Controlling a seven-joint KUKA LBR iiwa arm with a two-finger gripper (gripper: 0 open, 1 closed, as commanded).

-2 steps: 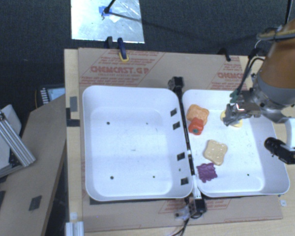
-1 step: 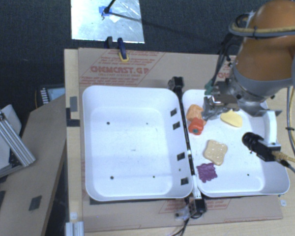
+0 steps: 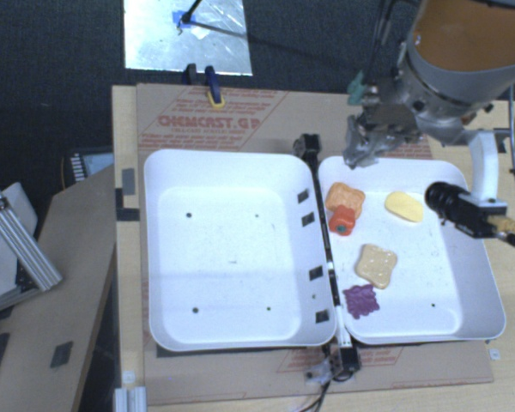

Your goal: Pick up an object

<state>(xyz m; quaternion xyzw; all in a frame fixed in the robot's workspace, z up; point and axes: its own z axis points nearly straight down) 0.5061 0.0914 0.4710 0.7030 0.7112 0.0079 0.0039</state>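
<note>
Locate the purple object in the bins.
The purple object lies in the right bin, near its front-left corner by the divider, just below the toast slice.

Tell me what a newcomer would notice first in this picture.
The big grey and orange arm at the top right, with its gripper above the far edge of the right bin. Next, the small colourful things in that bin: an orange piece, a yellow piece, a toast slice and purple grapes.

Bench (image 3: pixel 86 230) has a cardboard sheet (image 3: pixel 232 114) on top, and on that sheet two white bins: left bin (image 3: pixel 232 166), right bin (image 3: pixel 472 290) touching it.
</note>
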